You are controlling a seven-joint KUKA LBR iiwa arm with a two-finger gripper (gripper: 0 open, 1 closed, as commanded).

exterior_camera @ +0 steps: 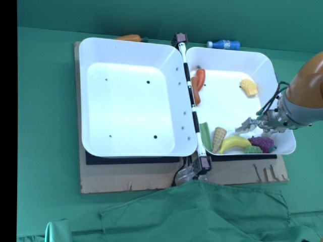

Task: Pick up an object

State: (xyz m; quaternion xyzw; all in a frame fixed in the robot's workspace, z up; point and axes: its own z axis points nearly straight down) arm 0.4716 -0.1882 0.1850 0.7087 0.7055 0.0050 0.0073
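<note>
In the camera view, the gripper [251, 125] is seen just above the banana [234, 143], apparently open and empty, though this is blurred, and a slip could be caused by the grapes [261, 143] crowding beside the banana.

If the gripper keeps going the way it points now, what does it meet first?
The gripper points toward the view's left and slightly down, so probably the banana or the cone beside it; depth is unclear from this slanted view.
</note>
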